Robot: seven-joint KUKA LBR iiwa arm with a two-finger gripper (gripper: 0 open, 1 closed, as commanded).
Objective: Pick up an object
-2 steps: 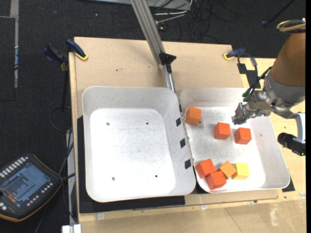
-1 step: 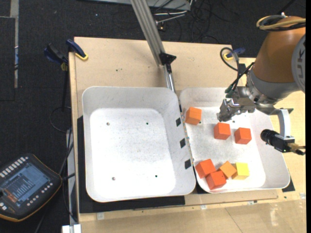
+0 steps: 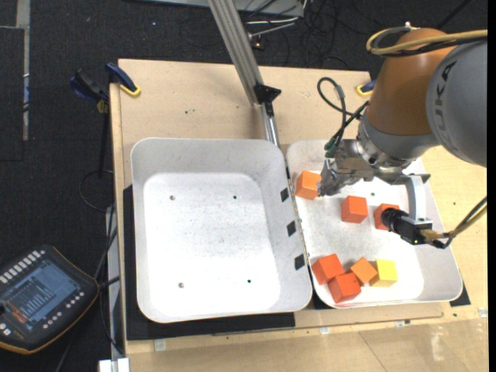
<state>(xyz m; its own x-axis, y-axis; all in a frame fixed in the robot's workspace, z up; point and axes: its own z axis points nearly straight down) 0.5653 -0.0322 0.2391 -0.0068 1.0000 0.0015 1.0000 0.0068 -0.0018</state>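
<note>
Just left of gripper [image 3: 332, 183]: orange block [image 3: 308, 184]

Bright, even overhead light; sharp focus, soft shadows.

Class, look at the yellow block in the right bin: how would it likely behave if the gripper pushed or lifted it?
The yellow block looks like a small, flat-faced cube, so it would probably slide, not roll. Touching an orange block, it would likely nudge that neighbour. It seems rigid and light.

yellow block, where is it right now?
The yellow block lies in the right bin, near its front edge, at the right end of a cluster, touching a light orange block.
</note>
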